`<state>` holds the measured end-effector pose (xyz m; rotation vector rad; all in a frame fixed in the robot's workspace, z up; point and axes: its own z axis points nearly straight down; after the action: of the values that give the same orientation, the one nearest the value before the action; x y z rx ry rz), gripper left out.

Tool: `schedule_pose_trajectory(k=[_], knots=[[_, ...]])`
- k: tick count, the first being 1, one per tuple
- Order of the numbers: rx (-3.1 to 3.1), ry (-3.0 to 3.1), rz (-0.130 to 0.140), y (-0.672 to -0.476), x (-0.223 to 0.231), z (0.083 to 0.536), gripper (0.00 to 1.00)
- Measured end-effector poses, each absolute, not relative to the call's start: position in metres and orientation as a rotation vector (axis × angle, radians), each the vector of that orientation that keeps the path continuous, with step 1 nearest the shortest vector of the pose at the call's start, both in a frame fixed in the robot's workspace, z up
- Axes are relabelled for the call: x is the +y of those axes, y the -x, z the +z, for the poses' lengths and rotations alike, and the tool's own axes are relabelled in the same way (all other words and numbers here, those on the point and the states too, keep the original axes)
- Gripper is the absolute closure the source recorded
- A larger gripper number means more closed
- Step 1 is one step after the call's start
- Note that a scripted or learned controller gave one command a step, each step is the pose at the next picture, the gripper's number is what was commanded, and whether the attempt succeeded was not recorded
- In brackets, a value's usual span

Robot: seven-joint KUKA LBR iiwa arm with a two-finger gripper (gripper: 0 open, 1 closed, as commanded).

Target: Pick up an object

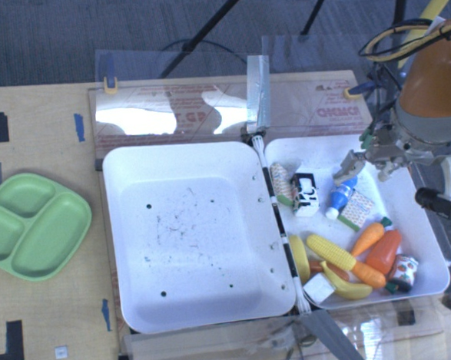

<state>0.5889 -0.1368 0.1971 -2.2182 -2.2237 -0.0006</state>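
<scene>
Resting on the wooden bench (43,111): two white bins (186,170), green plate (34,224).

Two white bins sit side by side: the left bin (191,232) and the right bin (427,257). Left of them lies one green divided plate (34,225). The right bin holds two carrots (368,238) and one blue bottle (342,196).

— What's in the right bin (433,234)?
— A blue-and-white bottle (342,196), lying tilted near the top. Lower down, a yellow corn (331,251), an orange carrot (367,238) and a banana (347,284) lie close together.
</scene>
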Motion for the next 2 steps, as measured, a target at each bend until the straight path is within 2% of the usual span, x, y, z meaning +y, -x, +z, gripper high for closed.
schedule_pose_trajectory(k=[1,2], knots=[[-2.298,2.161,-0.013,-0.585,-0.146,0.101,0.0],[-2.298,2.168,-0.017,-0.586,-0.148,0.112,1.0]])
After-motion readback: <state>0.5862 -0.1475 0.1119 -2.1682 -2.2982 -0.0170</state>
